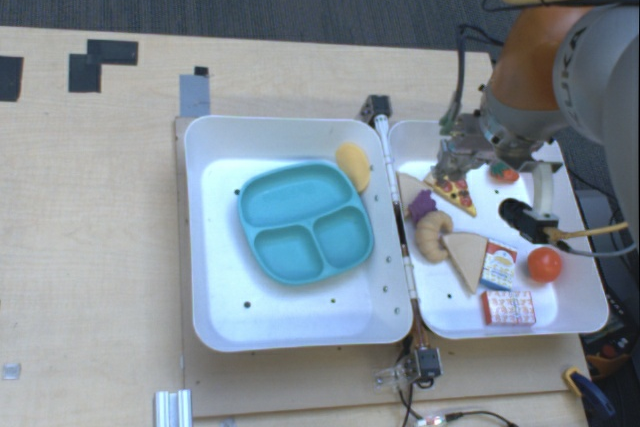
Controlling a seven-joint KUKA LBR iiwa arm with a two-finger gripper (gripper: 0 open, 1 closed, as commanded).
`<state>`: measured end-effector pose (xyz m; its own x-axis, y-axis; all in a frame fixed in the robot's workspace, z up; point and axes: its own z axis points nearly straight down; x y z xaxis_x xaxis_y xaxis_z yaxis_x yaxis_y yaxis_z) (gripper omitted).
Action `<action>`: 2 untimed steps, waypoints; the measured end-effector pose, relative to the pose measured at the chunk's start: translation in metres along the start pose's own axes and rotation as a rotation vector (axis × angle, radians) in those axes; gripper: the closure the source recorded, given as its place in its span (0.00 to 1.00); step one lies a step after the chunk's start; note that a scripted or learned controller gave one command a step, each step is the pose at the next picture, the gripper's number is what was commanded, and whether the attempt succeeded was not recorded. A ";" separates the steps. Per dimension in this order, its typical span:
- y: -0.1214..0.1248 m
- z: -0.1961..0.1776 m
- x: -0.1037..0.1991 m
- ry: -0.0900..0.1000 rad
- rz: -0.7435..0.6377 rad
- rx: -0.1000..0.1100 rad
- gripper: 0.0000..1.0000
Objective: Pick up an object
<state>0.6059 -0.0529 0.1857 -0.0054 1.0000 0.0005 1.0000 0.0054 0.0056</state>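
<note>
The gripper (458,167), its state impossible to tell, hangs just above the pizza slice (452,192), a thin, stiff, light toy lying flat in the right bin (585,310), probably best pinched across its narrow crust edge

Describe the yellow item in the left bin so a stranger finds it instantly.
Start at the left bin, which holds a teal divided tray. At the tray's upper right corner, toward the bins' shared wall, lies a yellow lemon-like object. It is the sole loose item there.
</note>
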 end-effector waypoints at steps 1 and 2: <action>-0.001 0.001 -0.001 0.000 0.000 0.003 0.00; -0.049 0.099 -0.039 -0.001 0.003 0.001 0.00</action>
<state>0.5576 -0.0919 0.0865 -0.0025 1.0000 -0.0003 1.0000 0.0025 0.0045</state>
